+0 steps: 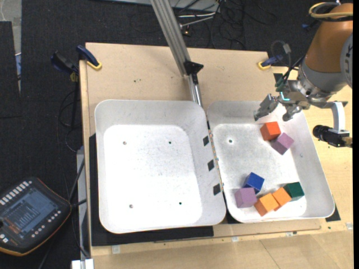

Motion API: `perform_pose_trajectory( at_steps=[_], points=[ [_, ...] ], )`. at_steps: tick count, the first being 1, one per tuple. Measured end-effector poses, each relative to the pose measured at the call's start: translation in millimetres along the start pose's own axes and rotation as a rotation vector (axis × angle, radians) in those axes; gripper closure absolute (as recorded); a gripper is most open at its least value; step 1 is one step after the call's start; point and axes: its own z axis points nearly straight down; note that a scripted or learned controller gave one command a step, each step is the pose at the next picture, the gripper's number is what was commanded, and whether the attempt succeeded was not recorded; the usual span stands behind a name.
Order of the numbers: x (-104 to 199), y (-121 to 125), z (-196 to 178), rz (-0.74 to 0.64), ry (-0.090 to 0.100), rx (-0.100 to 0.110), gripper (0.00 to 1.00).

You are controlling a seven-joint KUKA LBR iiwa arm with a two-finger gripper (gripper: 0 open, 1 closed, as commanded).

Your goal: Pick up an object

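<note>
My gripper [277,110] hangs open over the far part of the right bin [314,167], with nothing between its fingers. Just below it an orange cube [270,130] lies on the bin floor, with a purple cube [282,143] touching its near right side. Toward the front of the same bin a blue cube [254,181], a purple cube [245,197], an orange cube [267,202] and a green cube [293,191] cluster together.
The left bin [106,150] sits beside the right one, joined along a middle seam. A slanted metal pole [171,29] reaches down to the bins' far edge. Clamps [90,58] hold the bench's far corners. A teach pendant [28,212] lies at the lower left.
</note>
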Motion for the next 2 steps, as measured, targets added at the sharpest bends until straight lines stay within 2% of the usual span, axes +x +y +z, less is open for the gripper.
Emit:
perform_pose_trajectory(
  at_steps=[1, 2],
  points=[
    [0.1, 0.5, -2.5, -0.001, -0.001, -0.003, 0.0],
    [2.9, 10.1, 49.7, -0.002, -0.001, 0.0, 0.0]
  ],
)
